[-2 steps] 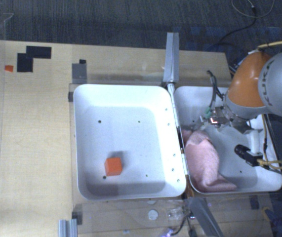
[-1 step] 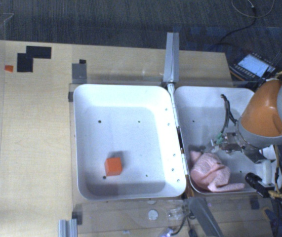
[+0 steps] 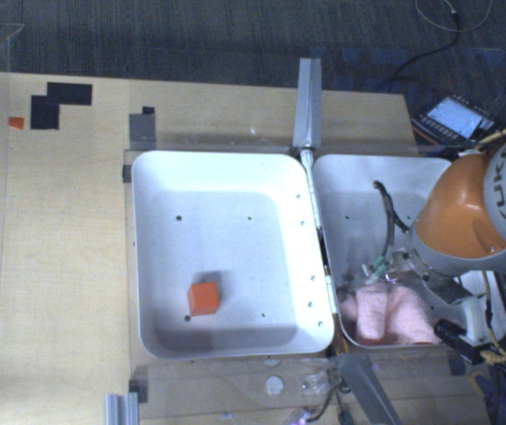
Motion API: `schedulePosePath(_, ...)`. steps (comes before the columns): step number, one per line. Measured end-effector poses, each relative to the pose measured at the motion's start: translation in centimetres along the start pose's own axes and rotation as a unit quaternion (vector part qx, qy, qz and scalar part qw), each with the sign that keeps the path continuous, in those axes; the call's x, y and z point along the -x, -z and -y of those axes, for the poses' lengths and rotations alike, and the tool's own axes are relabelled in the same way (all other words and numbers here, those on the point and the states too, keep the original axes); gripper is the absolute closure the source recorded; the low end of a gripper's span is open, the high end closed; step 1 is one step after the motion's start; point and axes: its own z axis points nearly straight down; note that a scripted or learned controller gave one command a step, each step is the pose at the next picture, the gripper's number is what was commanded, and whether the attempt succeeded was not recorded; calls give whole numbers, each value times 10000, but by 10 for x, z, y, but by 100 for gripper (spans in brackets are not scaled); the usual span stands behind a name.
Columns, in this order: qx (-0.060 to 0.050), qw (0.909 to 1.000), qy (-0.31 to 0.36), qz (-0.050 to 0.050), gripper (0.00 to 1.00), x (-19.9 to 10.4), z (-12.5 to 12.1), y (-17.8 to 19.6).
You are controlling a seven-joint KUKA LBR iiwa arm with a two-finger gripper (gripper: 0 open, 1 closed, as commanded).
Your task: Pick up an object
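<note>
An orange cube lies in the left bin, near its front wall. A pink cloth-like object lies in the front part of the right bin. The arm's orange band and wrist lean over the right bin. My gripper reaches down just above the pink object's back edge; its fingers are hidden among cables and the wrist body.
A metal divider post stands between the bins at the back. Black markers and a small orange square lie on the wooden bench at far left. A tablet sits behind the right bin.
</note>
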Motion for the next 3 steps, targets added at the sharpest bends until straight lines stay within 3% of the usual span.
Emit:
schedulePosePath(1, -38, 9939, -1104, -22, 0, 7, -53, -2)
schedulePosePath(2, -24, 9931, -1176, -6, 0, 22, 5, 0)
schedulePosePath(3, -76, 9574, -2885, -13, 0, -25, -36, 130)
